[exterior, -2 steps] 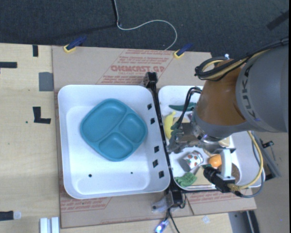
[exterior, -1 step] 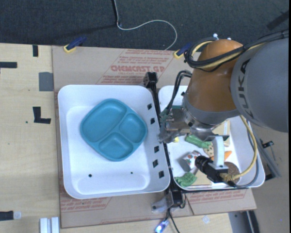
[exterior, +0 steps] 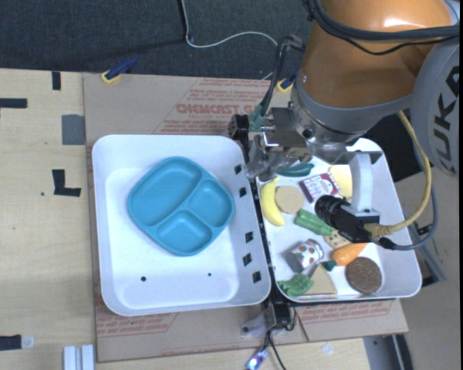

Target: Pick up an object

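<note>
KUKA gripper over right bin's far-left corner; grip state can't tell | toy banana just below it, long axis running away along bin wall | blue divided plate well left, other bin.

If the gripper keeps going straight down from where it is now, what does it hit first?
Most likely the top end of the yellow banana at the right bin's left edge, just below the gripper. Depth is hard to judge from this slanted view, so it may instead meet the bin's rim.
</note>
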Controlling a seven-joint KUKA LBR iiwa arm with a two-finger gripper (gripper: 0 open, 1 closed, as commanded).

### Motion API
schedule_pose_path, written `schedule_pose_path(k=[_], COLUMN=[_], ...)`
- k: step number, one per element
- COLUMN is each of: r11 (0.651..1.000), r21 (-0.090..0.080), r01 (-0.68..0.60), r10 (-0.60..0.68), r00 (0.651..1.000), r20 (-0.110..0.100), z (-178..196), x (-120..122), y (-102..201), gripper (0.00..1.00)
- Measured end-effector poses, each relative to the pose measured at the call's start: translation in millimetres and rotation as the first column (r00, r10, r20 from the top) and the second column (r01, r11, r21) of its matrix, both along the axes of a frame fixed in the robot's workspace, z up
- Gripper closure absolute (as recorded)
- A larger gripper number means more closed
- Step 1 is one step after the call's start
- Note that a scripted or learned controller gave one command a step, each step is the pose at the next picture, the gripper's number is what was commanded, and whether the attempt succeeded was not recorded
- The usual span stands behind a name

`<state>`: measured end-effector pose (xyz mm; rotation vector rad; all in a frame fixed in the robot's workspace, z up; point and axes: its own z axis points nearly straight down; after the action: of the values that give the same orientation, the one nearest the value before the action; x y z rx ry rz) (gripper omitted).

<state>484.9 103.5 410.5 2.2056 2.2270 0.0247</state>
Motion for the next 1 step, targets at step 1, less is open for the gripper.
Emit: schedule_pose_path(k=[1], r11=[1.0], r21=[-0.009], r01=[0.005], r10=[-0.005], r00=[1.0], r20=[-0.026], z=[-85.7], x=[-2.7], y=[34.2], gripper=[1.0])
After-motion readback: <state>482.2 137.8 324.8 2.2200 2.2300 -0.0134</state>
